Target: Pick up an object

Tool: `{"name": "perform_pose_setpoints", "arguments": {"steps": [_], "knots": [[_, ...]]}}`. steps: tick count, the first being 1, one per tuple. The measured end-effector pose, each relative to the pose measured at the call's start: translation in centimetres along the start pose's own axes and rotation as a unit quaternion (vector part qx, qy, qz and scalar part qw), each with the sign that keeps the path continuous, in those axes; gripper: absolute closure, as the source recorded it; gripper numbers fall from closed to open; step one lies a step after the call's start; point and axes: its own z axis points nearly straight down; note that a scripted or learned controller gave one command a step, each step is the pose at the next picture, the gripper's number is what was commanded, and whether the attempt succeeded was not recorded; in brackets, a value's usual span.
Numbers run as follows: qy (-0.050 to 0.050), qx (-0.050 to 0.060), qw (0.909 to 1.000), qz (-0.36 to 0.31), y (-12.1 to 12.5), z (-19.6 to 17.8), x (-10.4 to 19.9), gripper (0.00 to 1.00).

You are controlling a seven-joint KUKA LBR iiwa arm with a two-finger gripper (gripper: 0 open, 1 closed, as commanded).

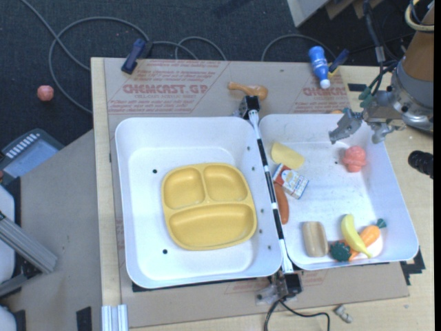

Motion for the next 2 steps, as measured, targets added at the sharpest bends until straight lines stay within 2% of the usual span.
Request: {"name": "perform_pose_setpoints", "arguments": {"steps": [1, 2], "knots": [[0.000, 0.001, 1.0000, 0.001, 0.6, 3.9, -5.9, 0.00], [0.002, 0.000, 1.0000, -0.001, 1.7, 18.1, -7.9, 0.00]]}}
